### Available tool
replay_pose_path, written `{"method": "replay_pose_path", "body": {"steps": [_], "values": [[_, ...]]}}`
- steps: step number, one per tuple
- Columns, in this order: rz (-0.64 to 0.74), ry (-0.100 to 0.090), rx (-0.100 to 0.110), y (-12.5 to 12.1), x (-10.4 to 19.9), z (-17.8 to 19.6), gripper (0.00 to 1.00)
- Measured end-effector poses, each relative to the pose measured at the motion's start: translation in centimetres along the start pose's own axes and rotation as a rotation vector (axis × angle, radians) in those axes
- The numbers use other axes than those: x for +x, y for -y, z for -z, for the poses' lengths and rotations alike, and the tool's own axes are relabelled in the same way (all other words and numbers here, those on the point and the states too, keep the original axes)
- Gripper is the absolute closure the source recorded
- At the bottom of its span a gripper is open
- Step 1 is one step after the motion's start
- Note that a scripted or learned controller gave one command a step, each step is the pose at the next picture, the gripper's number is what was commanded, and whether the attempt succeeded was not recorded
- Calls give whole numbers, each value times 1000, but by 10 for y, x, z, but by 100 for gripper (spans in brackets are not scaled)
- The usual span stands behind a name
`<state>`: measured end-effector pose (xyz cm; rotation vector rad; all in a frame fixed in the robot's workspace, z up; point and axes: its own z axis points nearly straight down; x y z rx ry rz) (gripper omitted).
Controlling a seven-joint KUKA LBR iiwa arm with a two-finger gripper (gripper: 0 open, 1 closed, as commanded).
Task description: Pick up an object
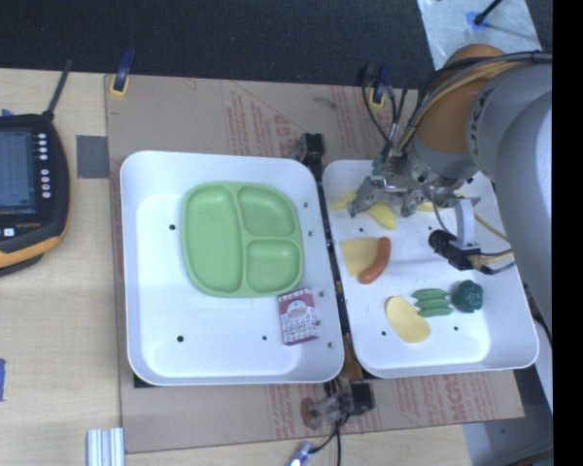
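Observation:
My gripper [396, 200] hangs over the far left part of the right bin [496, 352], with its jaws open. Just below it lies a yellow piece [382, 217], and another yellow bit [341, 202] sits by the bin's left wall; I cannot tell whether the gripper touches either. Nearer the front lie an orange-red sausage [375, 260] against a yellow wedge [353, 251], a yellow chip [406, 319], green beans [430, 302] and a broccoli floret [467, 295].
The left bin [151, 348] holds a green divided plate [241, 238] and a small red packet [297, 316]. A black cable fitting [452, 249] hangs over the right bin. A teach pendant [15, 187] rests on the bench at far left.

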<state>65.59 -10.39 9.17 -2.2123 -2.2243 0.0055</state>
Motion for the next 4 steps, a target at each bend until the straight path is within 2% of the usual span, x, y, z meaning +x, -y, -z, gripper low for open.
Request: {"method": "replay_pose_path", "body": {"steps": [1,2,3,4], "values": [[-1,2,0,69,-27,-1,0],[-2,1,0,89,-19,-1,0],[1,2,2,89,-20,10,100],[0,0,-4,94,47,100,100]]}}
